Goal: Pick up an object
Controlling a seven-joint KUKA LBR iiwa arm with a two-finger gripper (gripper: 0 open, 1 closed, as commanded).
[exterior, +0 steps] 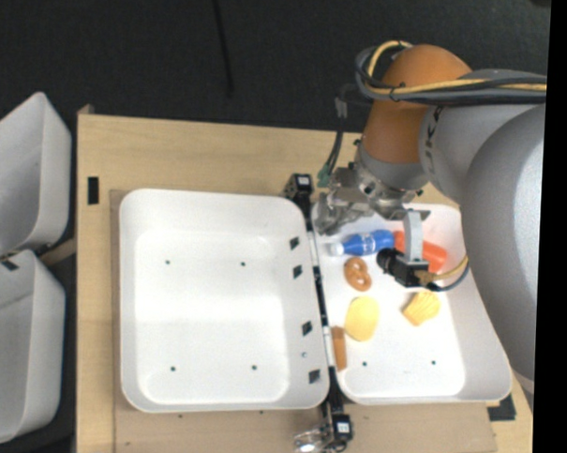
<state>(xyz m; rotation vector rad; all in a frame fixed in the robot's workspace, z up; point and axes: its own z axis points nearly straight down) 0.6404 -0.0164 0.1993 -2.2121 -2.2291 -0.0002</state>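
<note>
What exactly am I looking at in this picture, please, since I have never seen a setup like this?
This is a single camera fixed above a bench, looking down at a slant. The large grey shape with the orange band is a robot arm reaching in from the right; its gripper hangs over the far end of the right bin. Two shallow white bins sit side by side on a wooden board. The left bin is bare white. The right one holds small toys: a blue piece, a brown pretzel shape, a yellow round piece, a yellow block, an orange piece and a slim brown stick. I cannot tell whether anything is held.
</note>
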